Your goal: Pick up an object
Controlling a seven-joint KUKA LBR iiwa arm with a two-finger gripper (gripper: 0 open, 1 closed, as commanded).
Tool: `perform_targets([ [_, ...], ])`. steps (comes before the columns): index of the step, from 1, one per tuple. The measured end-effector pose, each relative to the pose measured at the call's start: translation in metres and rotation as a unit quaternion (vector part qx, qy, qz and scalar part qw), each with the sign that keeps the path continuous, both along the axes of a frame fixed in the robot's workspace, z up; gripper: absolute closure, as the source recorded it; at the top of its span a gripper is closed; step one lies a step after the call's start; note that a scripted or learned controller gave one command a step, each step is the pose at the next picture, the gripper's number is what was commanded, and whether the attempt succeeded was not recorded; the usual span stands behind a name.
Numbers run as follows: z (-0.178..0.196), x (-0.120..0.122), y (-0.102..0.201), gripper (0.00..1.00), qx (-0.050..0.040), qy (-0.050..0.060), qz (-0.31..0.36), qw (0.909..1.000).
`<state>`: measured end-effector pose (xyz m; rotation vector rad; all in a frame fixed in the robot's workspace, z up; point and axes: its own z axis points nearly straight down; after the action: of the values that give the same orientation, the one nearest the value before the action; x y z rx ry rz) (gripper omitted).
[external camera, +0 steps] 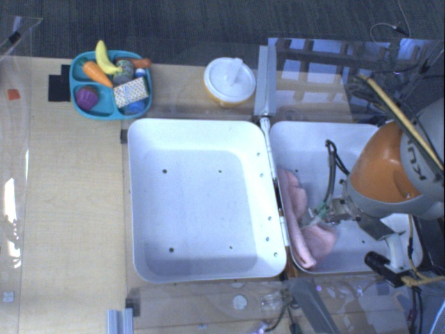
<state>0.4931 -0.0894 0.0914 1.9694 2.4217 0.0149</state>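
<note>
Right bin [306, 141]: hand [321, 218] down on pink cloth [300, 221]

The worktop [62, 207] is pale tan wood grain. Both bins are plain white: the left bin [201, 200] is dotted with a few small dark holes, and the right bin [306, 152] carries a soft pink cloth [299, 218] along its left wall. The arm [389, 165] wears a bright orange band over grey. Behind the bins stands a white lidded cup [229, 80] with a yellow rim. The tray [108, 85] is blue, with a yellow banana [104, 59], an orange carrot [96, 73], a purple piece [87, 97] and a speckled beige block [131, 91]. A black square [59, 87] lies beside the tray. The floor [174, 9] beyond is dark grey-blue.
</note>
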Motion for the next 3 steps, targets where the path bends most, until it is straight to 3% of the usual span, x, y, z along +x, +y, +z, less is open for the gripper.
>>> perform_targets([
  [1, 0.012, 0.003, 0.000, 1.00, -0.0005, -0.004, 0.001, 1.0000],
  [2, 0.102, 0.033, 0.025, 1.00, 0.0016, 0.009, 0.069, 0.9976],
  [3, 0.191, 0.087, 0.057, 1.00, 0.0019, 0.009, 0.033, 0.9994],
])
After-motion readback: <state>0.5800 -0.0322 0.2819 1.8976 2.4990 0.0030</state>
